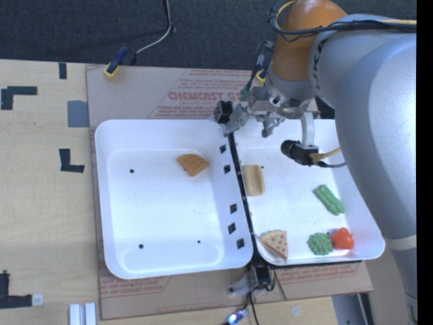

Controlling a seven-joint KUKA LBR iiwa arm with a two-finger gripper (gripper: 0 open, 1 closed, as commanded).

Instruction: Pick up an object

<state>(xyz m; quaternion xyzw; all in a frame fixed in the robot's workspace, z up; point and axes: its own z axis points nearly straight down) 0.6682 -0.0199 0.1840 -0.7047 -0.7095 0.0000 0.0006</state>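
My gripper (pixel 252 120) hangs over the far end of the divider between the two bins, under the orange wrist band. A brown toast piece (pixel 193 164) lies in the left bin (pixel 111 181), left of and nearer than the gripper. In the right bin (pixel 358 208) a tan bread roll (pixel 253 180) rests against the divider, just in front of the gripper. Further forward lie a pizza slice (pixel 275 244), a green pod (pixel 329 199), a broccoli floret (pixel 319 243) and a red tomato (pixel 343 238). Nothing shows held in the gripper.
The grey arm covers the right bin's far right corner. A black divider strip (pixel 235 195) runs between the bins. The bins sit on a cardboard sheet (pixel 169 93). A yellow-blue clip with a cable (pixel 116 61) lies at the back left.
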